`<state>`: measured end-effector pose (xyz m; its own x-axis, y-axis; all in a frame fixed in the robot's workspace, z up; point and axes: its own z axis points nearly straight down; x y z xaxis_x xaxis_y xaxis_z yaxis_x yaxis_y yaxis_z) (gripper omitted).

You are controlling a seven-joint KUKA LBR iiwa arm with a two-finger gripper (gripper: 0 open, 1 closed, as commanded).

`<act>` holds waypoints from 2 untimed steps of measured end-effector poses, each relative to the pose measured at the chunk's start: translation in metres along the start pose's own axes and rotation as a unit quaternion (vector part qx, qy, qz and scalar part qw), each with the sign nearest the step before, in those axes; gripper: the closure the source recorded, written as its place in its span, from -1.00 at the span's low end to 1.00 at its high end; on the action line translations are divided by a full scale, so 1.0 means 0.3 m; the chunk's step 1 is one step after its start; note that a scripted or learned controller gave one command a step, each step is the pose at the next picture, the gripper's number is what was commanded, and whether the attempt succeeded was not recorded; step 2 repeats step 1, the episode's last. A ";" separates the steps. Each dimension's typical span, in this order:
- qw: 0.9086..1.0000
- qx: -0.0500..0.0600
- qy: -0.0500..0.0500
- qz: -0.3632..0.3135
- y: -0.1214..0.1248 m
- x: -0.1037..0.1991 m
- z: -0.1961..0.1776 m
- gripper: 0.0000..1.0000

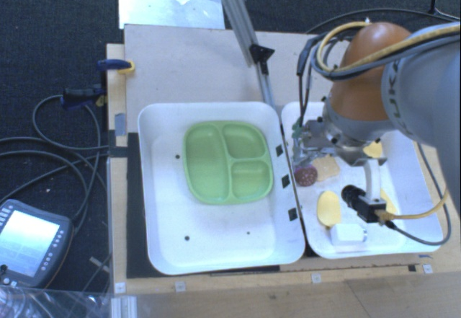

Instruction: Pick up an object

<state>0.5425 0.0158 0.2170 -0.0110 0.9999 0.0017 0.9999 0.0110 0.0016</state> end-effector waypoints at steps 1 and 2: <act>1.000 0.000 0.000 0.000 0.015 0.148 -0.004 1.00; 1.000 0.000 0.000 0.000 0.015 0.148 -0.004 1.00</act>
